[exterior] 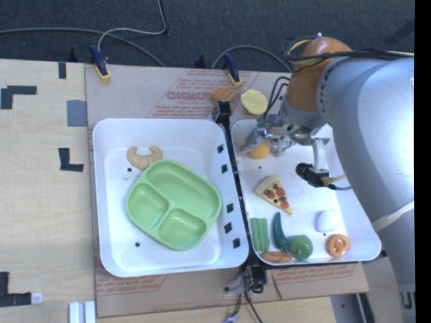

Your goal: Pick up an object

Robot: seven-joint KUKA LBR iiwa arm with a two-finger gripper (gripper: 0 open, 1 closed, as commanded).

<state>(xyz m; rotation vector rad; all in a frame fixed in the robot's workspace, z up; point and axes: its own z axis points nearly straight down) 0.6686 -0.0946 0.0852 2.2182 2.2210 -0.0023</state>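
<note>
My gripper [264, 142] is low over the far left corner of the right bin [357, 210], open. A small orange ball [260, 151] lies right beneath it, between the two fingers, and rests on the bin floor. Nearer the front of that bin lie a pizza slice [273, 194], a white lump [328, 219], an orange ring [337, 245], a green pepper [297, 245], a dark green pod [278, 226], a green strip [259, 234] and a carrot [275, 256].
The left bin [111, 180] holds a green divided plate [174, 204] and a croissant [143, 156]. A yellow disc [254, 101] and a brown biscuit [222, 94] lie on the cardboard behind the bins. The arm's big grey body [377, 133] covers the right bin's far right side.
</note>
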